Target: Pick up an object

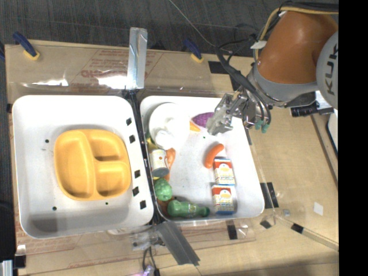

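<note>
Claw hanging over the right bin's far side, can't tell its grip state.
Orange sausage lies just nearer, long axis tilted, upper end pointing far-right, above two cartons.

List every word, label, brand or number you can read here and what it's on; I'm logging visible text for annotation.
"KU": large dark letters on the arm's pale casing, cut off at the frame's edge.
Two small cartons in the right bin: orange and white printed labels, too small to read.
Faint red print on the clear sheet behind the bins: too blurred to read.
</note>
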Action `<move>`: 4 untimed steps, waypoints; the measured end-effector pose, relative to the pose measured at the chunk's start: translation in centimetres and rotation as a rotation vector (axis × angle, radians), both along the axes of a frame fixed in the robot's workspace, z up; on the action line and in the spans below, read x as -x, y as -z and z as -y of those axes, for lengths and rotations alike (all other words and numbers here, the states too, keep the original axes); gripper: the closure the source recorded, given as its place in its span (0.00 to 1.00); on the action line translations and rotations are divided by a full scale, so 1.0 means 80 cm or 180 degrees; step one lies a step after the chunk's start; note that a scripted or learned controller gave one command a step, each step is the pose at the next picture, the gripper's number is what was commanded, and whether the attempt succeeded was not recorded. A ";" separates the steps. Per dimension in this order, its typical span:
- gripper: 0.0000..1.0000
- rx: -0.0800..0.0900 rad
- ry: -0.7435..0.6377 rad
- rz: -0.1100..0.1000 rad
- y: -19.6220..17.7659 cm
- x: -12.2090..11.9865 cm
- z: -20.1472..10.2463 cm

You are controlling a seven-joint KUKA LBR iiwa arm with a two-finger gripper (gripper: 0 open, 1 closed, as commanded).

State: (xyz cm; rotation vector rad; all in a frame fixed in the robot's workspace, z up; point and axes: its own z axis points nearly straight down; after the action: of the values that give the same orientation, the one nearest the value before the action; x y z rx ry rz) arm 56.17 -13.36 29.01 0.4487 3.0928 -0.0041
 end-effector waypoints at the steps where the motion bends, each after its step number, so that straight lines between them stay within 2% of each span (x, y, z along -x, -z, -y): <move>1: 1.00 -0.0011 -0.0862 -0.0059 0.148 0.047 0.035; 2: 1.00 -0.0015 0.0046 -0.0045 0.172 -0.053 0.018; 3: 1.00 -0.0005 0.0196 -0.0007 0.002 -0.087 0.043; 4: 1.00 -0.0005 -0.1582 -0.0064 0.123 -0.030 0.091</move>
State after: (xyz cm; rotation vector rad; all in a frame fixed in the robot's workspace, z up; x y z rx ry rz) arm 58.59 -20.61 19.19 -0.3279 3.1277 0.0004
